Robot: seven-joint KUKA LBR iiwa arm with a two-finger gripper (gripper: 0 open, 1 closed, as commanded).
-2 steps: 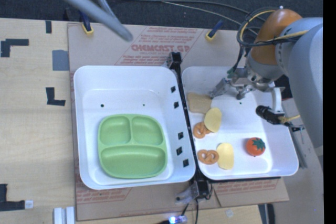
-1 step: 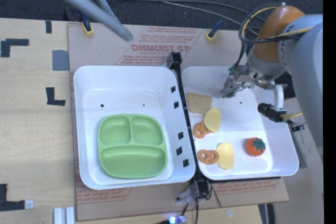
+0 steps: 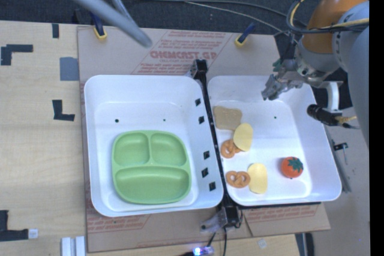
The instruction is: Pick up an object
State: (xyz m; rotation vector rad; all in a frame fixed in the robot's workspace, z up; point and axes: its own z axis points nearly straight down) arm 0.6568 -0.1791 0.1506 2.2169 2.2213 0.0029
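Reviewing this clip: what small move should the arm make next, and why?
Probably move the gripper toward the bench's front edge and lower it over the tomato. It hovers over the right bin near its far rim with nothing under it, and the tomato lies apart from the other pieces.

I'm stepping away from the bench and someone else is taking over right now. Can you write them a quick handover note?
Hand: above the back edge of the right bin, nothing between its fingers.
Right bin: tomato, two pretzels, two pale yellow pieces, tan slice.
Left bin: green divided plate.
Done: nothing picked yet.
Left: lower onto one item, grip, lift.
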